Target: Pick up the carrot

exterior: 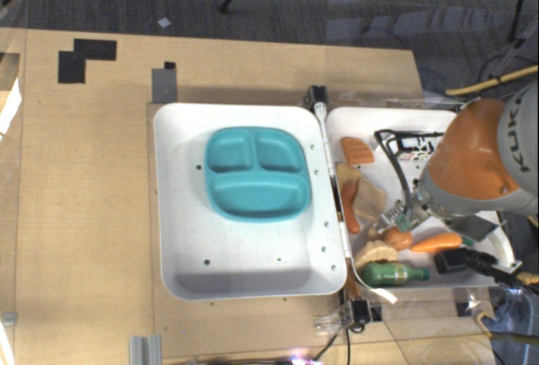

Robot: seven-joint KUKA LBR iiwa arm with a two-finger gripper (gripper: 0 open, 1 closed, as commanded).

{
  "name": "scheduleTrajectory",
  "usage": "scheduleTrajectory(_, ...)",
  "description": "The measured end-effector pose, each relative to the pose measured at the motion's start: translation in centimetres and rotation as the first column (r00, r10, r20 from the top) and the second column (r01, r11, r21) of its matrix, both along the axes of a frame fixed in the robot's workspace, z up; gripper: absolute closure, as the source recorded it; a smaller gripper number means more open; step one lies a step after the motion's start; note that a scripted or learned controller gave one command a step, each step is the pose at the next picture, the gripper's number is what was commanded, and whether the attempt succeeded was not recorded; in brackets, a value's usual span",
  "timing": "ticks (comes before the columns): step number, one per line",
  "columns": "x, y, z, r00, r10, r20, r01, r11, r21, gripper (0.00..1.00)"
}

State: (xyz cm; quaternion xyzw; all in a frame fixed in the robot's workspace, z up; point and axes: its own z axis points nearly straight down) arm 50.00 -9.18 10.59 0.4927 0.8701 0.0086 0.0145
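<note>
The orange carrot (434, 243) lies flat in the right bin (438, 115), near its front, pointing left to right. My gripper (403, 217) hangs low just above and to the left of the carrot's left end, beside a small reddish-orange piece (396, 237). The grey wrist and orange band (470, 159) hide the bin's middle and right part. I see nothing lifted off the bin floor.
A green bottle (394, 274) lies along the right bin's front wall. Tan bread-like pieces (364, 201) and an orange slab (357, 152) sit to the gripper's left. A teal divided plate (257, 173) rests in the left bin (181, 271). Black cables (404, 138) run at the back.
</note>
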Motion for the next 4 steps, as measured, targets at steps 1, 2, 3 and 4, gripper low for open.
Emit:
scheduleTrajectory(1, -1.0, 5.5, 8.0, 0.937, -0.349, -0.026, 0.349, 0.937, 0.003, 1.00)
scheduleTrajectory(2, -1.1, 10.1, 7.9, 0.815, -0.579, -0.031, 0.580, 0.815, 0.003, 1.00)
scheduleTrajectory(3, -1.3, 13.3, 7.8, 0.597, -0.801, -0.035, 0.802, 0.597, 0.001, 1.00)
scheduleTrajectory(4, -0.4, 6.9, 19.0, 0.751, -0.660, -0.025, 0.660, 0.751, 0.005, 1.00)
